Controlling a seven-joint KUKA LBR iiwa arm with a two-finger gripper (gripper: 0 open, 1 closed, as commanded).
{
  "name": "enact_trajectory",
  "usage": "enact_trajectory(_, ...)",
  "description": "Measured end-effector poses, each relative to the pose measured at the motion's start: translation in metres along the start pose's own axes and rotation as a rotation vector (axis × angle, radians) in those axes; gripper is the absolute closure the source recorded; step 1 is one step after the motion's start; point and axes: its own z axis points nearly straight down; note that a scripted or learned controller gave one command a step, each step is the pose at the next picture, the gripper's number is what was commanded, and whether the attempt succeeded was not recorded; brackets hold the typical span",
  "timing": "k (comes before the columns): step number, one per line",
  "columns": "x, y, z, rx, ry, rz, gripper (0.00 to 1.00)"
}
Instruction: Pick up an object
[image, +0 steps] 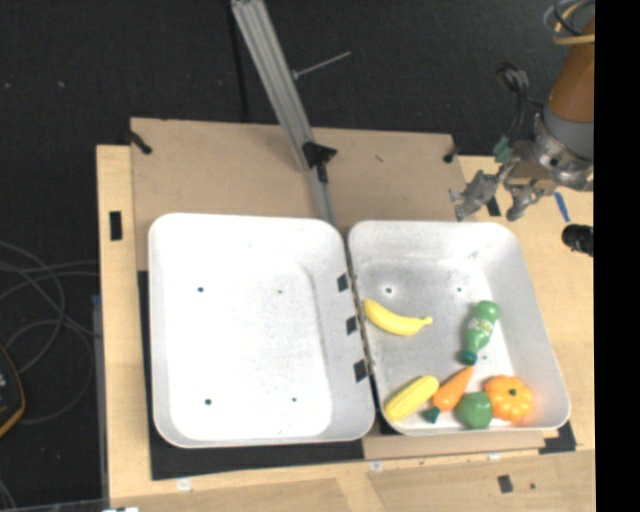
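Yellow plastic banana lies alone mid-frame in right-hand shallow white bin, apart from toys crowding its lower corner; gripper hovers upper right over bin's far rim, fingers spread, empty — best descend straight, straddling banana's short axis.

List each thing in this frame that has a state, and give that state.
gripper: above the far rim of the right bin, fingers open, nothing between them.
banana: lying in the right bin.
green bottle: lying on its side.
yellow corn: lying against the near wall.
carrot: lying, touching the corn.
green pepper: resting by the carrot.
orange pumpkin: resting in the near corner.
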Motion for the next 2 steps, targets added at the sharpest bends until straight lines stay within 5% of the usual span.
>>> enact_trajectory(1, 0.01, 0.021, 0.11, 0.009, 0.002, 0.0, 0.0)
enact_trajectory(2, -0.027, 0.022, 0.145, 0.003, -0.001, 0.003, 0.0)
